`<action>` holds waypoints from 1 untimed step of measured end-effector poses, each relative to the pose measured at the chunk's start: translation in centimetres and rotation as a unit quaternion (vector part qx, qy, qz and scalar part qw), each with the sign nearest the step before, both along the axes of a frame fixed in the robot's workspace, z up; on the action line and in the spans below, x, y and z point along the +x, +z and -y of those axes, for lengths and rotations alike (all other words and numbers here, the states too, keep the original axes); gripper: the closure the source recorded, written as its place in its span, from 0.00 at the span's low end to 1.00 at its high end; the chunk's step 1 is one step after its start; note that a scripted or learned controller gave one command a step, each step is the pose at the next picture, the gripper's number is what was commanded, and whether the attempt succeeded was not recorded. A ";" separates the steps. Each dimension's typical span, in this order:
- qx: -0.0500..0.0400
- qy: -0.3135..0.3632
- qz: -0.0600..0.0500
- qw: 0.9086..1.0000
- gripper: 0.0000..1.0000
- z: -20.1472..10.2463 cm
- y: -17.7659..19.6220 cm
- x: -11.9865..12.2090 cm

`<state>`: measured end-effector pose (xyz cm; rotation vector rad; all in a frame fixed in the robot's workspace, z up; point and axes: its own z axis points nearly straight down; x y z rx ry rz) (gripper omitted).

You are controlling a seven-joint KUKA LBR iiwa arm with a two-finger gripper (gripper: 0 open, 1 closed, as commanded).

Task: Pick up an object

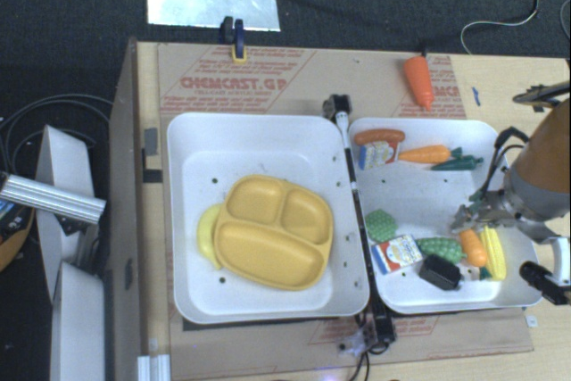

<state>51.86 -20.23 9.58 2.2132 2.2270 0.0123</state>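
**Gripper low in the right bin, among the toy food**

Toys crowd the near end of the shallow white right-hand bin [428, 303], so start your look there. Nearest you lies a small black block [440, 272], and just left of it a flat red, white and blue carton [396, 253], tilted. Between them and the arm sits a knobbly green plastic vegetable [439, 247], long axis running left to right. Beside it you have a short orange plastic piece [472, 247] and a yellow plastic corn cob [493, 252], side by side, both pointing roughly from the far side toward the near rim.

The grey two-finger gripper [475, 216] comes in from the right and sits just above the orange piece and the cob. You cannot tell whether it is released or clenched; the tips blur into the toys, and nothing is clearly held.

A green dotted round piece [381, 224] lies by the divider. Farther back, an orange plastic carrot with green leaves [435, 155] lies across the bin, tip left, leaves right. A red sausage-shaped toy [379, 137] and a small white packet [376, 155] sit in the far left corner.

The shallow white left-hand bin [192, 192] holds a yellow three-compartment plastic tray [272, 230]. Beyond both bins, a loose orange carrot-shaped toy [417, 80] rests on the brown cardboard [268, 80], its long axis running near to far.
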 end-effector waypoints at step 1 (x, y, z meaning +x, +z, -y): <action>-0.001 -0.001 -0.003 1.000 1.00 -8.9 -1.1 5.2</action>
